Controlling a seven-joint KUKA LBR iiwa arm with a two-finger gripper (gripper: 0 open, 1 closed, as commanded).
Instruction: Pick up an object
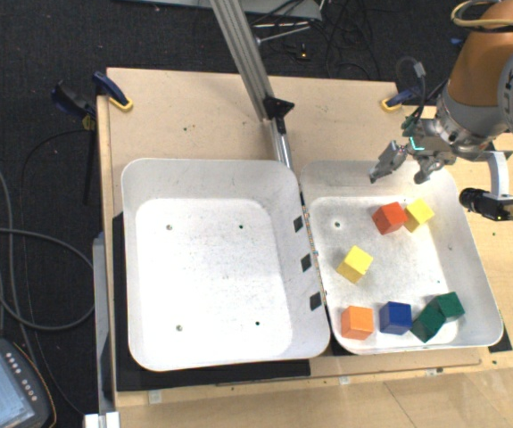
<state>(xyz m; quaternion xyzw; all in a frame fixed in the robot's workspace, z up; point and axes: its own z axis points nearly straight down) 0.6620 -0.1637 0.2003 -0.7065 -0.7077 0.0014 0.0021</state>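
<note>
My gripper [405, 167] hangs open over the far edge of the right bin [470, 266], its two grey fingers [384, 164] spread apart with nothing between them. Just below and in front of it lie a red-orange block [388, 218] and a small yellow block [418, 213], touching each other. A larger yellow block [356, 263] sits mid-bin. Along the near edge stand an orange block [357, 321], a blue block [396, 317] and two dark green blocks [438, 314] close together.
The left bin [149, 266] lies beside the right one. A slanted metal pole [243, 47] crosses the bench's far side down to the bins' seam. Blue-and-yellow clamps [113, 92] grip the bench's far corners.
</note>
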